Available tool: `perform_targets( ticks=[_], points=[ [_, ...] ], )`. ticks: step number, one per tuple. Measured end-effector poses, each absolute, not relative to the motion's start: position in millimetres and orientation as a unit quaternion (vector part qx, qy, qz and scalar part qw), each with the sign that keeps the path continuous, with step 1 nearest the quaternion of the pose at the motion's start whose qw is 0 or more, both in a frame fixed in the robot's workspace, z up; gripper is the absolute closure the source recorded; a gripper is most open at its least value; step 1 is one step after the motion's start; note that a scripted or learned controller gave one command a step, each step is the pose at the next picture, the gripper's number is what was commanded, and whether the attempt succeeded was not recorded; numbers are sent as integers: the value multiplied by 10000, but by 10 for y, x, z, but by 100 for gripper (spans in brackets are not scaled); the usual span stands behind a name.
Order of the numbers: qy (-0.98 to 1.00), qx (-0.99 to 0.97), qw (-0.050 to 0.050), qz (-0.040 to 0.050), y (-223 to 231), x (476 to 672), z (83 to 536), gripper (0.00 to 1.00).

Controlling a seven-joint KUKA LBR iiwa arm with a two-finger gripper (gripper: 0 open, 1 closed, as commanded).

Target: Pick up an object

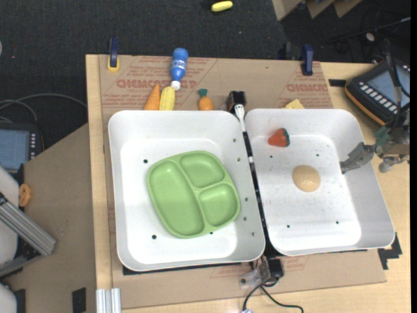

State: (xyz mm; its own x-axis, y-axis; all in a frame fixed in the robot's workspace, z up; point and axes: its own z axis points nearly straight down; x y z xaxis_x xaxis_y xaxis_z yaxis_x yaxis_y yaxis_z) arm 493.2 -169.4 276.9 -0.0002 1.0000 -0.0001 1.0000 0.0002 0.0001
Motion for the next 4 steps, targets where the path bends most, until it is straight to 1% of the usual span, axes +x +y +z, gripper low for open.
perform_targets(
  ticks=[1,2,3,4],
  points=[
    [7084,7058,-76,-33,-1306,5127,1118,0],
    [7069,7073,-25,-9,-1297,5221,825,0],
    [7089,7053,16,11,-919,5574,846,0],
    [7076,7066,17,7,-921,5814,848,0]
  ],
)
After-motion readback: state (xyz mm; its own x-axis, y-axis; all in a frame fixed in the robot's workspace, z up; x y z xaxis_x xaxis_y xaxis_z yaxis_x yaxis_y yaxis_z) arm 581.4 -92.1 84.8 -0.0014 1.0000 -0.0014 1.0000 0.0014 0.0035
